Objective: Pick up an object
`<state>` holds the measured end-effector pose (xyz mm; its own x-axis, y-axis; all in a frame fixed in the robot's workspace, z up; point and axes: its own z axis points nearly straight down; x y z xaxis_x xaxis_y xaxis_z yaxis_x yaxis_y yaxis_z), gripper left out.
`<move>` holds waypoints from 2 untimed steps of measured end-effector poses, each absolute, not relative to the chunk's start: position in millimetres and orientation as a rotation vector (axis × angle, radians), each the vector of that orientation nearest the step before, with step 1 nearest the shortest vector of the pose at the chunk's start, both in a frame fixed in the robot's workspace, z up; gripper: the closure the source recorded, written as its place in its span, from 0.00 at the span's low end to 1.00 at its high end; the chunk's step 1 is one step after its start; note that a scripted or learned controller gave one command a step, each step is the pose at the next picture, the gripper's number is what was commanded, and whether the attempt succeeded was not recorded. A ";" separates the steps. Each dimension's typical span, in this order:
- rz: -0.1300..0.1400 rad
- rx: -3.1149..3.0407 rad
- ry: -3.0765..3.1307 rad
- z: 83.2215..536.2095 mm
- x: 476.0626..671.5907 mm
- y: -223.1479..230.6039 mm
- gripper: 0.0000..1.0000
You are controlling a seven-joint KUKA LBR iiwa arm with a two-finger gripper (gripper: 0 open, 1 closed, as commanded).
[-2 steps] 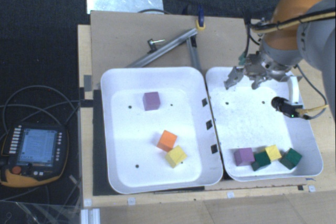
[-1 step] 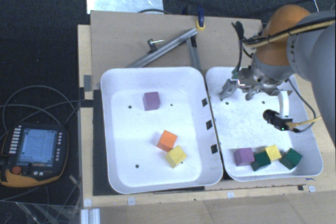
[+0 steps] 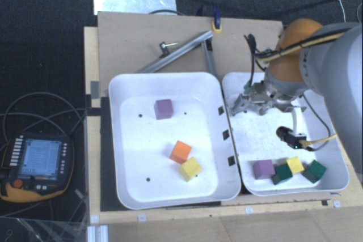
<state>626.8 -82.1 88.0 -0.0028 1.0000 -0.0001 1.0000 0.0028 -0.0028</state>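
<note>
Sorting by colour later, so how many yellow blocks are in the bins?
2: one yellow block in the left bin touching the orange block, another in the right bin between two green ones.

Two shallow white plastic bins sit side by side on the bench. In the left bin (image 3: 122, 122), a small purple cube (image 3: 163, 109) lies toward the back, well apart from an orange cube (image 3: 180, 151) and a yellow cube (image 3: 190, 168) that touch near the front. In the right bin (image 3: 334, 170), a purple block (image 3: 263, 168), a dark green block (image 3: 281, 173), a yellow block (image 3: 295, 164) and another dark green block (image 3: 313, 170) cluster along the front wall. The grey arm's gripper (image 3: 252, 105) hangs over the right bin's back part.
</note>
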 end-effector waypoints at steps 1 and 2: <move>-0.005 -2.219 -2.229 102.2 628.9 -82.4 1.00; -0.008 -2.221 -2.231 167.4 629.7 -81.6 1.00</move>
<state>629.7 -81.6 167.4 -0.0044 1.0000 -0.0009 1.0000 0.0044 0.0084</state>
